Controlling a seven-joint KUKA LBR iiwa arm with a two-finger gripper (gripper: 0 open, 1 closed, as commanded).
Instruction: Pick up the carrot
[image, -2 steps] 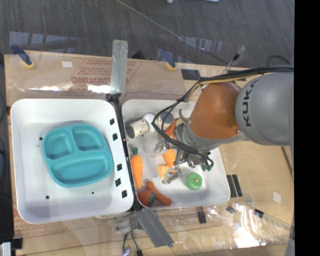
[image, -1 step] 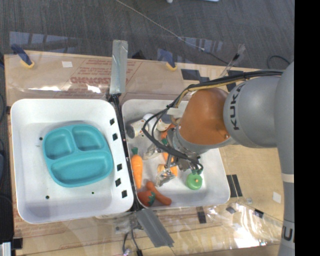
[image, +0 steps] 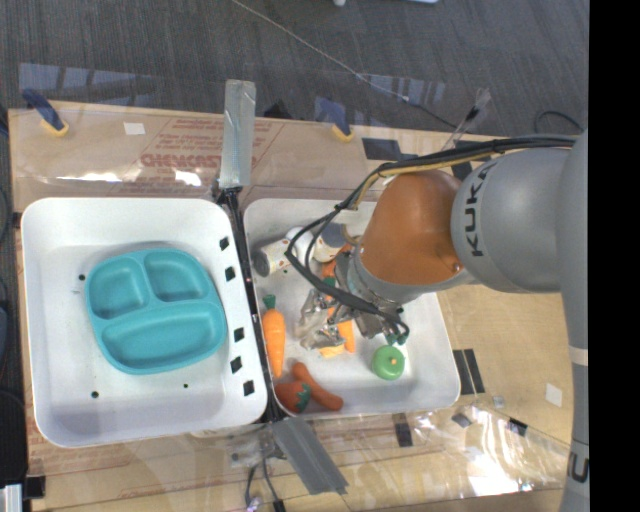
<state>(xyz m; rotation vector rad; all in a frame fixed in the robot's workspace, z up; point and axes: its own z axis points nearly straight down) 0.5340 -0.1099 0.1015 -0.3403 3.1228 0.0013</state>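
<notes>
Scene was lit evenly and brightly from overhead. Glare was seen on the plastic sheeting (image: 120, 150) at far left. Soft shadows were cast inside the left bin (image: 40, 300). Focus was slightly soft throughout; the gripper area was blurred.

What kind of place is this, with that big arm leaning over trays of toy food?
Probably a robotics lab test bench. A KUKA arm reaches over two white bins taped to a cardboard-covered bench, with loose cables trailing off it. The right bin holds plastic play food, such as a carrot; the left holds a teal divided plate.
</notes>
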